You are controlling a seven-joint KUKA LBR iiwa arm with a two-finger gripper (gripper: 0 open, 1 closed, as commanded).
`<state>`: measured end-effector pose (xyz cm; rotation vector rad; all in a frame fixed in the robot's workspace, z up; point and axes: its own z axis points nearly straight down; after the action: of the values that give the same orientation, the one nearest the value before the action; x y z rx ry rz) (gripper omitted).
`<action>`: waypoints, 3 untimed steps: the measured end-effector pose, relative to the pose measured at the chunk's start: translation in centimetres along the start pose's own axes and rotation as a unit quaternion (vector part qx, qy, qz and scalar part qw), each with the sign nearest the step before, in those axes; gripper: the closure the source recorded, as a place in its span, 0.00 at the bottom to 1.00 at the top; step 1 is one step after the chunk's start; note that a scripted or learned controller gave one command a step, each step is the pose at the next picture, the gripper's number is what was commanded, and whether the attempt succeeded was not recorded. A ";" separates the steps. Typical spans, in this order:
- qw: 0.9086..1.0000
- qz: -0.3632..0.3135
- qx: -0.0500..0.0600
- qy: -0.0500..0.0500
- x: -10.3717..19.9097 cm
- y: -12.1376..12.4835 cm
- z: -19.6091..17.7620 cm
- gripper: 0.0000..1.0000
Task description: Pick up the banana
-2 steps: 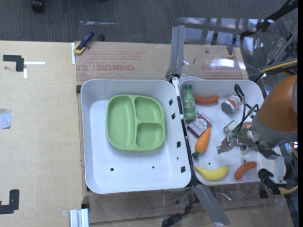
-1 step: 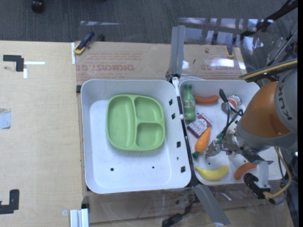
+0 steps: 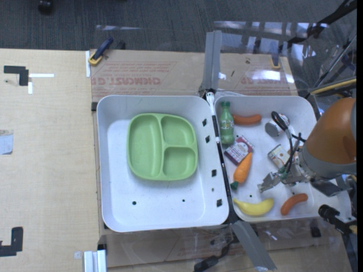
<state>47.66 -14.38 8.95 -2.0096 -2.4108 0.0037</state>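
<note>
The yellow banana [image 3: 253, 207] lies on the floor of the right bin [image 3: 306, 107], close to its front-left corner. My gripper [image 3: 272, 181] hangs just above and to the right of the banana, apart from it, with nothing seen in its grasp. The grey arm with its orange band [image 3: 334, 135] reaches in from the right and hides part of the bin's right side.
An orange carrot [image 3: 243, 168], a purple packet [image 3: 238, 150], a green bottle [image 3: 227, 123], an orange sausage [image 3: 247, 118], a red sausage [image 3: 293, 203] and small grey pieces [image 3: 275, 128] share the right bin. The left bin [image 3: 113, 169] holds a green divided plate [image 3: 163, 147].
</note>
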 end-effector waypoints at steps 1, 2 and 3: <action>0.991 -0.137 0.000 0.001 2.7 0.5 0.0 0.00; 0.975 -0.223 0.000 0.001 4.1 0.8 0.1 0.00; 0.956 -0.293 -0.001 -0.001 -5.1 1.5 -2.5 0.00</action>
<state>50.05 -19.18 11.45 -1.2157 -2.8957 0.0008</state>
